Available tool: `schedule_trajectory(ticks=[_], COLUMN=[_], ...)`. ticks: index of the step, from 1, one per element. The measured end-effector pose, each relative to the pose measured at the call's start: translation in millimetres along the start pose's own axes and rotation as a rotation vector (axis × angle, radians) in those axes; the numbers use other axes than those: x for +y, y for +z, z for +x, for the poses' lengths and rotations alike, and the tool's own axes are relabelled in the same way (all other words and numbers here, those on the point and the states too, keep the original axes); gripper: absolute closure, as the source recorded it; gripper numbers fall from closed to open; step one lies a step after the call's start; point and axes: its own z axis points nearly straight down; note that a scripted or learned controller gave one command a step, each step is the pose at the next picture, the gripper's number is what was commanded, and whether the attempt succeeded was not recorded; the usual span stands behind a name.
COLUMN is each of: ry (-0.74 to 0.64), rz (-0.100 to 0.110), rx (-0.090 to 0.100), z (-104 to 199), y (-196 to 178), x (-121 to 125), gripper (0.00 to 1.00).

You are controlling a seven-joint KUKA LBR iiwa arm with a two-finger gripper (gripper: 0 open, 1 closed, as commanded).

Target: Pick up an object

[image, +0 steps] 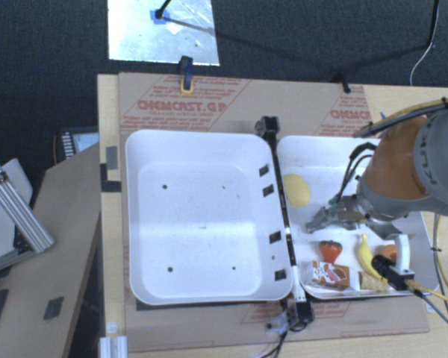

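a bench (231, 95) bears two white bins (201, 215) (321, 151) side by side.

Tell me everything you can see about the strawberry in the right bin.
The strawberry is small and red with a green leafy cap at its top, and it looks like a plastic toy. It lies on the right bin's floor near the front, just behind a red-and-white packet and left of the banana. The gripper hangs just behind it, apart from it. Whether it touches the packet is unclear.
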Motion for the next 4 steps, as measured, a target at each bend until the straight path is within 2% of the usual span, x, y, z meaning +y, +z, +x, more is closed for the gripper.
schedule_trajectory(ticks=[1,2,3,4], ry=[-0.001,-0.001,0.007,0.007], rz=[-0.009,-0.008,0.002,0.005], rx=[-0.004,-0.004,-0.002,0.0], z=[-30.4,-60.6,-95.5,-93.3], y=[-8.1,-8.4,-6.5,-6.0], x=[61.5,98.9,31.2,-52.5], gripper=[0.0,0.0,0.0,0.0])
